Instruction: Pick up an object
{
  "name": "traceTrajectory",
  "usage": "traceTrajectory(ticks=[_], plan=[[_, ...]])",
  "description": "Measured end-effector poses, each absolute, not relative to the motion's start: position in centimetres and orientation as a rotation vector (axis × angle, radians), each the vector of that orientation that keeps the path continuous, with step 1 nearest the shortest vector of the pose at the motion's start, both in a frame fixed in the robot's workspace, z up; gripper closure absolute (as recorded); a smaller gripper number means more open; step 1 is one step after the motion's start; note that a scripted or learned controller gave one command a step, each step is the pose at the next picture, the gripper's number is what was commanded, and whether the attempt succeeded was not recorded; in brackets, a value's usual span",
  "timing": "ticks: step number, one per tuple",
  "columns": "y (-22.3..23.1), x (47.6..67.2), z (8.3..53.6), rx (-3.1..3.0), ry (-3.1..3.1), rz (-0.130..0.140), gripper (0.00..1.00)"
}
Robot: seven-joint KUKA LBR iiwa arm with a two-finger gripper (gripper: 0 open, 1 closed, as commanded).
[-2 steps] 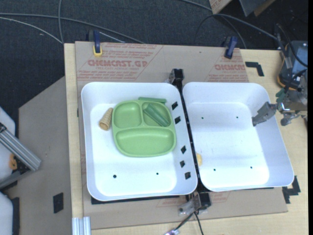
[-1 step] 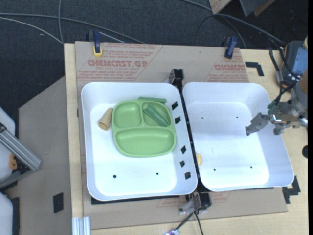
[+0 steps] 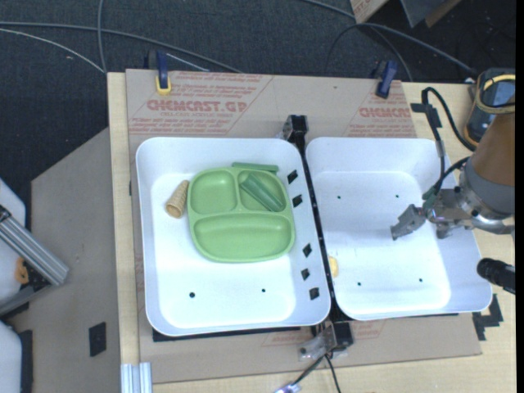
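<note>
In the left bin (image 3: pixel 164 293) lies a light green divided plate (image 3: pixel 237 236). A darker green pod-shaped piece (image 3: pixel 262 191) rests in the plate's upper right compartment. A small tan cone (image 3: pixel 176 199) lies against the plate's left edge. A tiny yellow-orange piece (image 3: pixel 332 266) sits at the left wall of the right bin (image 3: pixel 368 301). My gripper (image 3: pixel 424 226) hangs over the right side of the right bin, open, with nothing between its fingers (image 3: pixel 405 223). It is far from the plate and the cone.
A dark green flat strip (image 3: pixel 255 168) peeks out behind the plate's far edge. Black clips line the divider (image 3: pixel 304 219) between the bins. Cables run down to the wrist on the right. Blue clamps (image 3: pixel 163 79) hold the cardboard base at the back.
</note>
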State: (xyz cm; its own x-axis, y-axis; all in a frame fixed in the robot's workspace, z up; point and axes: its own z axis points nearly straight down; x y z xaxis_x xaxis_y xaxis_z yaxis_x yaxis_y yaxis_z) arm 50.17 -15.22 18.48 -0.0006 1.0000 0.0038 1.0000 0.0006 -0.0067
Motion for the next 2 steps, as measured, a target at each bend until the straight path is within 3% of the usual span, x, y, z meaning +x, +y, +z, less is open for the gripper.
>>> traceTrajectory(ticks=[1,2], plan=[[-15.5,50.9,12.7,-2.216,-2.217,0.004,0.00],[-15.5,51.1,14.1,-2.222,-2.220,-0.002,1.00]])
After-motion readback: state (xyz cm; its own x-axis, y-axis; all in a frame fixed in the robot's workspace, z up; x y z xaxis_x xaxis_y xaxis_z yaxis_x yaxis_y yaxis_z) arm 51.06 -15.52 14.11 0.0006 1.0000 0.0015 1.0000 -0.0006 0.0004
